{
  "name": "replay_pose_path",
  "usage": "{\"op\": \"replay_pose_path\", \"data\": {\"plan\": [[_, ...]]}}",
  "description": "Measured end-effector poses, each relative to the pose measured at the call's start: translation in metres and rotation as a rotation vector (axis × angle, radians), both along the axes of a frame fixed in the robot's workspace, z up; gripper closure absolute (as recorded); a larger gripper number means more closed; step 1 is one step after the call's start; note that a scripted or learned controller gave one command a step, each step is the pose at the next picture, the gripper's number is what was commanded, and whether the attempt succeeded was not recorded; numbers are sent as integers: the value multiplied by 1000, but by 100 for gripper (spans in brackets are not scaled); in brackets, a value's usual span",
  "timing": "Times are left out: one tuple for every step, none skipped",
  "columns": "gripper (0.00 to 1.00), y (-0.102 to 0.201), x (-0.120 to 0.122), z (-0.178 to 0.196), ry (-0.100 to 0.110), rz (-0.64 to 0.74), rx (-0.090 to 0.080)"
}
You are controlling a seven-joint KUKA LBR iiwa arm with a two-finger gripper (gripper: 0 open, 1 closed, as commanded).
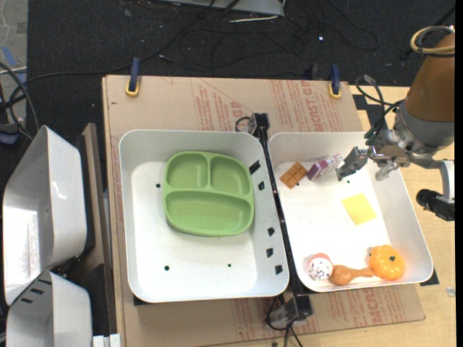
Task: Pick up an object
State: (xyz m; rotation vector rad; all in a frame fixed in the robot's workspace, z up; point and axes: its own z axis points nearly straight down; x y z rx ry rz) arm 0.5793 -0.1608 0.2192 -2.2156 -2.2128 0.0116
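My gripper hangs over the far right part of the right bin; its fingers stand apart with nothing between them. Just left of it lies a purple packet, and beyond that a brown waffle piece. A flat yellow square lies below the gripper on the bin floor. Along the near edge sit an orange pumpkin, an orange squash-shaped piece and a white and pink ball.
The left bin holds a green divided plate. A black divider runs between the two bins. White containers stand off the bench at the left. The arm's black bracket sticks out past the right bin's wall.
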Motion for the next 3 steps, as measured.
{"op": "replay_pose_path", "data": {"plan": [[0, 0, 3, 7, -12, 3, -2], [0, 8, 7, -53, -8, 5, -1], [0, 12, 3, -117, -6, 1, -1]]}}
